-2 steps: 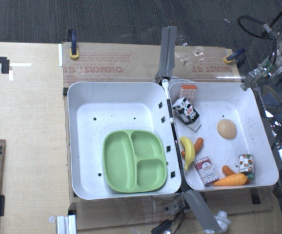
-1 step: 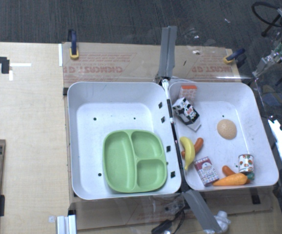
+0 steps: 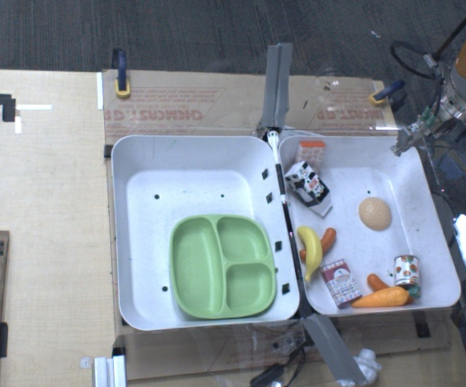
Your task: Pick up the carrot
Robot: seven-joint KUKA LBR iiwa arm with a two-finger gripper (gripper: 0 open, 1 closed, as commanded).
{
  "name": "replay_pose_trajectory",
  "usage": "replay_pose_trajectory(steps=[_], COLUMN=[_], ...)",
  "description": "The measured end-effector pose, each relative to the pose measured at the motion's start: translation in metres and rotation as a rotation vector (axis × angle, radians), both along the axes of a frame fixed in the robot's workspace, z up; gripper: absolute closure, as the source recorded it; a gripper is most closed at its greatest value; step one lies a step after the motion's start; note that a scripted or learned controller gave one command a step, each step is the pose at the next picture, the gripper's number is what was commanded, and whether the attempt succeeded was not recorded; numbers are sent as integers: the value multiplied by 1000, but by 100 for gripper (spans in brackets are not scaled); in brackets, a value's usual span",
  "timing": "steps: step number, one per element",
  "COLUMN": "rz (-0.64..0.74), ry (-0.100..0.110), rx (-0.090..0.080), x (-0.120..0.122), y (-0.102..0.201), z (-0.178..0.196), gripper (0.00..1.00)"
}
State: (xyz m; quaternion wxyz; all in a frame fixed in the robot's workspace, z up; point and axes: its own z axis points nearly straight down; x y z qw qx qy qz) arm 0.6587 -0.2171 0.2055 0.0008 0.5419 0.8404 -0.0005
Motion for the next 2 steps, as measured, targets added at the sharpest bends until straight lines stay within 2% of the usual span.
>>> replay_pose_trajectory(steps=[1, 2], rz=[-53, -130], ry=[-2, 1], rx=[-1, 0], x=[1, 1], y=[-5, -4], z=[83, -78], gripper=[100, 100])
